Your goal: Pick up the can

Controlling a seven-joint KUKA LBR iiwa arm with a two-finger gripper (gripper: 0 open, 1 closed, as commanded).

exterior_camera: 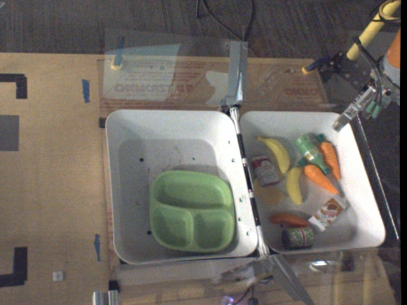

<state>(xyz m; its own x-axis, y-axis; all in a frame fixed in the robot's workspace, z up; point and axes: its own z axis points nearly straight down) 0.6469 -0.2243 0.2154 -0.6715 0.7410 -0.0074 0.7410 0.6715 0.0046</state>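
The can (298, 236) lies in the right bin (372, 199), far from the pincer (343, 118). I cannot tell the pincer's state.

Can (297, 237) in right bin (372, 199), seemingly beside box (328, 212).

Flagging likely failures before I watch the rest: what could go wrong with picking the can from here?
1. The can lies on its side by the right bin's near wall, so it may roll or block a finger.
2. A red chili pepper and small carton lie close by and could be knocked or grabbed instead.
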